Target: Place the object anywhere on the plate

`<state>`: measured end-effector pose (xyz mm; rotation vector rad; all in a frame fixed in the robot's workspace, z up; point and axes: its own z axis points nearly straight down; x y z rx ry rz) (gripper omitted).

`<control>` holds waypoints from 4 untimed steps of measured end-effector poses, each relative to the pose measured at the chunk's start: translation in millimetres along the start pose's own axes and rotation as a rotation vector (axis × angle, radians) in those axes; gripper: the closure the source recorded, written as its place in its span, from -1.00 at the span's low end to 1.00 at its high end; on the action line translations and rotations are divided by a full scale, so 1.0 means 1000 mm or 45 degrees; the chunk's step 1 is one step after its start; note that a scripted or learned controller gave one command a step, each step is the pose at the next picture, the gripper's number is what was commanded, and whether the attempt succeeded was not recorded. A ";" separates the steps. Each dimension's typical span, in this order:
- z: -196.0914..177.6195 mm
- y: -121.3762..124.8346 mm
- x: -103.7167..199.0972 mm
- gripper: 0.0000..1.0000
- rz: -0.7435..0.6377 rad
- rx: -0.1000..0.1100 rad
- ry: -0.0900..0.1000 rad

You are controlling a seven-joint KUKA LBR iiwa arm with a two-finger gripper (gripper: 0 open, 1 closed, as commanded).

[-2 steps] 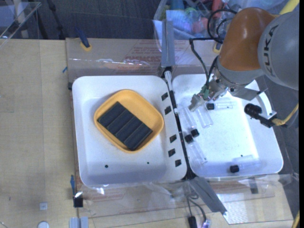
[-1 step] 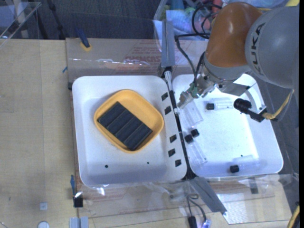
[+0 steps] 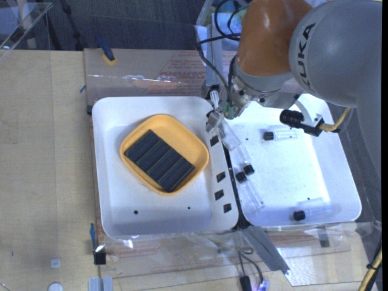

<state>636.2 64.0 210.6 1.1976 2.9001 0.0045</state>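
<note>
The dark object (image 3: 160,157) lies flat on the yellow plate (image 3: 195,145), left of middle. The hand (image 3: 219,115) hangs above the bins' divider; its grip cannot be told.

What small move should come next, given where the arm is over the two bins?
Probably lift the pincer straight up and check the result. The dark ridged block already lies on the yellow plate in the left bin, and the pincer sits over the divider between the bins.
</note>
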 end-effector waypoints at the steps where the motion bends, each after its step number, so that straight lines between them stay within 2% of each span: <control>1: 0.026 -0.006 0.022 1.00 -0.241 0.004 0.005; 2: 0.075 -0.006 0.068 1.00 -0.491 0.003 0.006; 3: 0.007 0.001 0.104 1.00 -0.589 0.000 0.002; 4: 0.007 0.001 0.104 -1.00 -0.588 -0.001 0.002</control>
